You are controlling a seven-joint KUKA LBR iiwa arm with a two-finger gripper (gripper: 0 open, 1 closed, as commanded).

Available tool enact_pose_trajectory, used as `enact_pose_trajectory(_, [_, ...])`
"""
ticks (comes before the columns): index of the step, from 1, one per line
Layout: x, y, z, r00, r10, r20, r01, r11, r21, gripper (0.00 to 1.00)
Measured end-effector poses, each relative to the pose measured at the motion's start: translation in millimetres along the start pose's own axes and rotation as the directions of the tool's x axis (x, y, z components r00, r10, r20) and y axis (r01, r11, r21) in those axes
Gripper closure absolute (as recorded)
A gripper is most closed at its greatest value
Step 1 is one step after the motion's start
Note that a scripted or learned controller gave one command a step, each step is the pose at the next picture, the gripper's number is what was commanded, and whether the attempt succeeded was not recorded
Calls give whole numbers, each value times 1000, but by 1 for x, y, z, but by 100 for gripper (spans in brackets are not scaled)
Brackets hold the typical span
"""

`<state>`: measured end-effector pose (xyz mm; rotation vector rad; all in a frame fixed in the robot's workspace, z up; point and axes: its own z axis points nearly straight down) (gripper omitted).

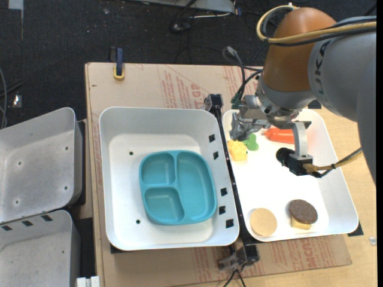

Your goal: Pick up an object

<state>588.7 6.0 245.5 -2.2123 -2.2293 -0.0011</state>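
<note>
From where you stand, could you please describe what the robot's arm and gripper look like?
The arm is thick and rounded, grey, with a glossy orange dome-shaped band above the wrist. A pale yellowish cable loops over that band and runs along the arm. The wrist below is metallic grey with dark wires. The gripper is grey metal, and a small black unit hangs beside it.

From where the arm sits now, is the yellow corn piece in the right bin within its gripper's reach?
Probably yes. The gripper hangs just above the yellow corn piece near the right bin's left wall. A green item lies close beside the corn and may crowd the fingers, and the wall is near.
</note>
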Motion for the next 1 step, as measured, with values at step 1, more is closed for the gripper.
enact_pose_trajectory(1, [46,-2,12,1000,1,1,-1,1000,2,100])
